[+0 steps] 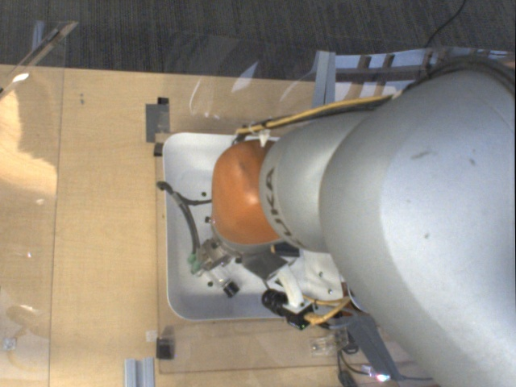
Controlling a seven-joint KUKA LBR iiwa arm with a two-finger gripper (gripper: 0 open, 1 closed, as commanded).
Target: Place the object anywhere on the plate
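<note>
Mostly arm: the grey arm (403,208) comes in from the right and covers the right and middle of the scene, with its orange band (240,196) sitting over the white bin (181,297). Bin is on the light wood counter (89,232); bare bin floor shows along its left side and near edge, rest is under the arm. Below the orange band the wrist ends at the hand (211,266), low over the near-left part of the bin floor, seen as a cluster of metal and dark parts with a small greenish bit on its left. A black cable (187,216) loops from the bin's left side down to the hand. Cannot tell whether the hand is released or clenched, the arm and wrist parts hide that. Cannot make out the task object or the plate; nothing distinct lies on the visible bin floor beside the hand, so where the object sits relative to the hand can't be told. A yellow cable (322,113) runs along the far side of the arm. White and black fittings (294,293) hang off the arm just right of the hand, at the bin's near edge. Dark carpet (201,14) lies beyond the counter's far edge.
</note>
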